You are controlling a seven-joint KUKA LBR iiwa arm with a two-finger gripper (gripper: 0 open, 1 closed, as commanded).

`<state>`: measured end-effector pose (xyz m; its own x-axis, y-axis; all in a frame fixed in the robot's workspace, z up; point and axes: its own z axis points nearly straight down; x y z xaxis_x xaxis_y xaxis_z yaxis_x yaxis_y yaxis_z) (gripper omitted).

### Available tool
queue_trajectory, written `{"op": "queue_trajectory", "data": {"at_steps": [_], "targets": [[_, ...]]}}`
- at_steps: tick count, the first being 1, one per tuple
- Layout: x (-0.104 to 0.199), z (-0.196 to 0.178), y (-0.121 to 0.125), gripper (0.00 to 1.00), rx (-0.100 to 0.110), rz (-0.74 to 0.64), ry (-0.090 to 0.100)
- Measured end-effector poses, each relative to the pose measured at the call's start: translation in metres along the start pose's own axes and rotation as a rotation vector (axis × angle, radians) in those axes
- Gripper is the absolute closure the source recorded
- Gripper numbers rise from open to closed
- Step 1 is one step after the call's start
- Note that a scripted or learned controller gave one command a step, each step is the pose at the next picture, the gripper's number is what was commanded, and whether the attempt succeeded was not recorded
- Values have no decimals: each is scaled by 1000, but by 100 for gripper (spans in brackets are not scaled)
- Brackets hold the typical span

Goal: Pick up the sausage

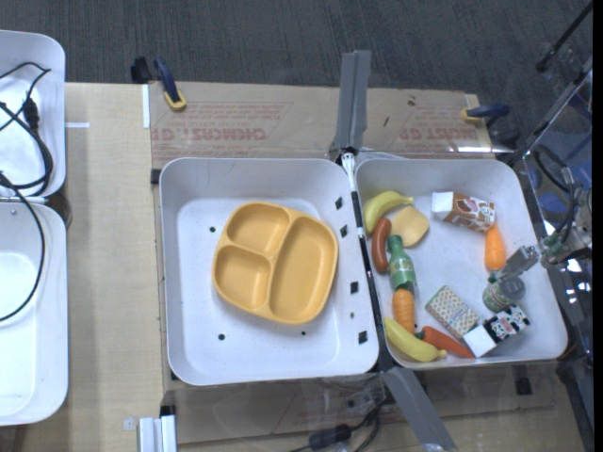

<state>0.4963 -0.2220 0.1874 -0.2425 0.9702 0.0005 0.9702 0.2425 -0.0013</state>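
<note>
Gripper (524, 257) sits at three o'clock in the right bin (528, 196), beside an orange carrot (495, 249); its state I cannot tell. Sausage (381, 246) lies at nine o'clock, under a banana (382, 206), touching a green bottle (401, 266).

I see the sausage (380, 246) at the right bin's (537, 217) left wall partly covered by the green bottle (401, 266). The can (499, 295) near its right wall looks blurred.
</note>
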Motion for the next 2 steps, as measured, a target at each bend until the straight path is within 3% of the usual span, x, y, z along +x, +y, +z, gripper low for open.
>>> {"op": "queue_trajectory", "data": {"at_steps": [1, 2], "targets": [[103, 43, 6, 0, 1, -70, 0], [56, 68, -5, 0, -1, -430, 0]]}}
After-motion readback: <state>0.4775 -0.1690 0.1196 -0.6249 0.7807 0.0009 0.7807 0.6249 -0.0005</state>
